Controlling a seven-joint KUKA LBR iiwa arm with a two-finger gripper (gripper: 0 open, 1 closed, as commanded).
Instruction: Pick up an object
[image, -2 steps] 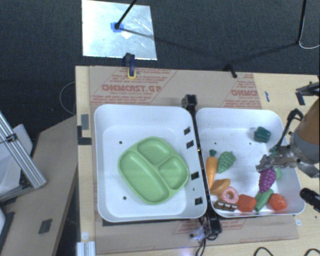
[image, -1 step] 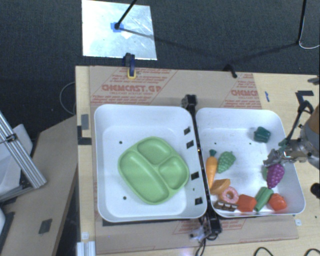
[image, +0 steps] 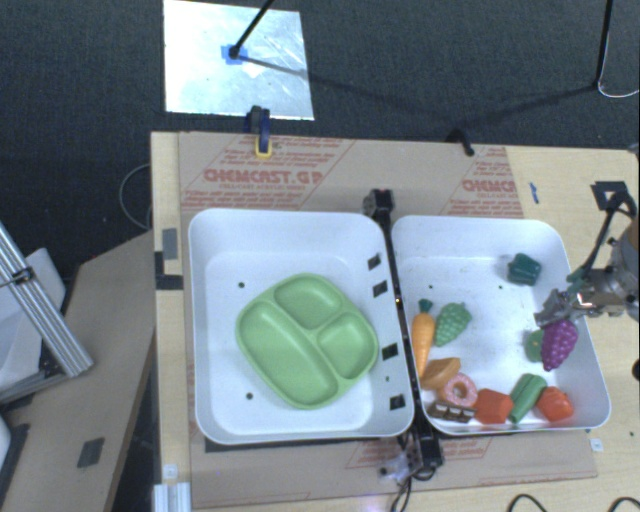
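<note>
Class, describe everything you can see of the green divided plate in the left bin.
The green divided plate is pale green and looks like smooth plastic. It is a rounded shape with a raised rim and ridges splitting it into three compartments: one long section on its lower left and two smaller ones toward its upper right. It lies flat and right way up, turned at an angle, near the middle of the left bin, resting on the bin's white floor. Nothing lies in it.

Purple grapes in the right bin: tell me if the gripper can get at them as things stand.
Probably yes. The gripper sits right above the purple grapes near the right bin's right wall, nothing lying over them. A green piece touching their left side might crowd one finger.
</note>
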